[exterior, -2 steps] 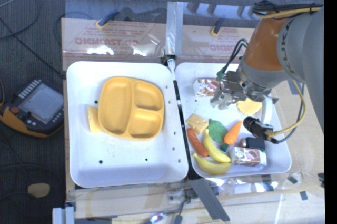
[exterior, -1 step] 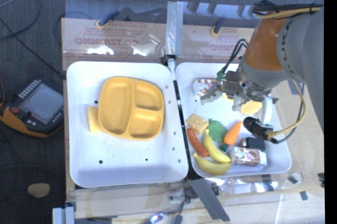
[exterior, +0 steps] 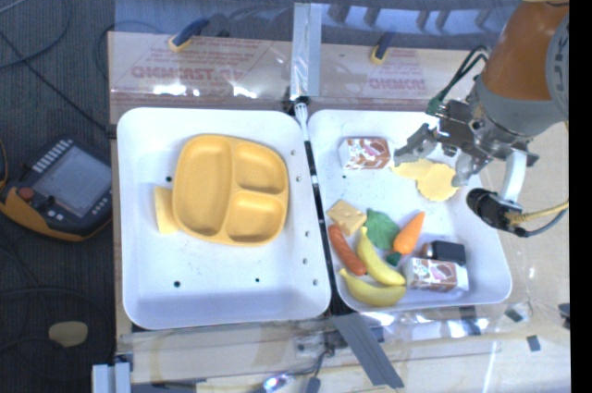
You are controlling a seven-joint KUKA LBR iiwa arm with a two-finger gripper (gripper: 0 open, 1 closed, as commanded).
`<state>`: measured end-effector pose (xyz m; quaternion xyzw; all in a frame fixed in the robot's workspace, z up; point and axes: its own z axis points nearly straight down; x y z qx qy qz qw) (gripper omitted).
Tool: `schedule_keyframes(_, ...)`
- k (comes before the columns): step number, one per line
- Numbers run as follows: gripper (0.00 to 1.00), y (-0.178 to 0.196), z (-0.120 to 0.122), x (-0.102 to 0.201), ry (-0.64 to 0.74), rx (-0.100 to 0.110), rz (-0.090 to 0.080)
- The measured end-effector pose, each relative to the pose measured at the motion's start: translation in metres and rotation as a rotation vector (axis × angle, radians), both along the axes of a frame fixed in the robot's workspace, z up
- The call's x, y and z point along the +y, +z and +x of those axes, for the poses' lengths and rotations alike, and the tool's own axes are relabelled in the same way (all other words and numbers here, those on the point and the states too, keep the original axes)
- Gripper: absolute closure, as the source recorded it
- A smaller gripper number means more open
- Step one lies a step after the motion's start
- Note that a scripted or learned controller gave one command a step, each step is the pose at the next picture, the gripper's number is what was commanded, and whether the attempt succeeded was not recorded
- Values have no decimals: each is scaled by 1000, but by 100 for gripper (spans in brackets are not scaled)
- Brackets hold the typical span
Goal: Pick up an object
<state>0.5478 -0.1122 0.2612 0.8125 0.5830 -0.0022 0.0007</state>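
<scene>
My gripper (exterior: 433,155) hangs over the upper middle of the right bin (exterior: 490,285), open, with one finger (exterior: 410,144) to the left and the other to the right. Just below it lie two flat pale-yellow pieces (exterior: 437,186) on the bin floor; nothing is clamped between the fingers. A brown-and-white packet (exterior: 363,153) sits to the gripper's left. Toward the front lie a cracker (exterior: 345,215), a green toy vegetable (exterior: 380,226), an orange carrot (exterior: 408,232), a red sausage (exterior: 340,250), yellow bananas (exterior: 375,276), a black block (exterior: 448,250) and a second packet (exterior: 435,274).
The left bin (exterior: 139,289) holds a yellow divided plate (exterior: 229,189) with a pale yellow slab (exterior: 164,208) tucked at its left edge. A divider wall (exterior: 313,197) separates the bins. A black cable connector (exterior: 488,206) hangs off the wrist at the right.
</scene>
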Motion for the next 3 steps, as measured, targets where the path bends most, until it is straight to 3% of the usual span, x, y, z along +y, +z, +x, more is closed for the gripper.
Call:
schedule_keyframes(1,0,-130,-28,-27,87,3,5)
schedule_keyframes(2,0,-170,-53,-41,160,-16,1)
schedule_keyframes(3,100,-161,-51,-40,161,-17,3)
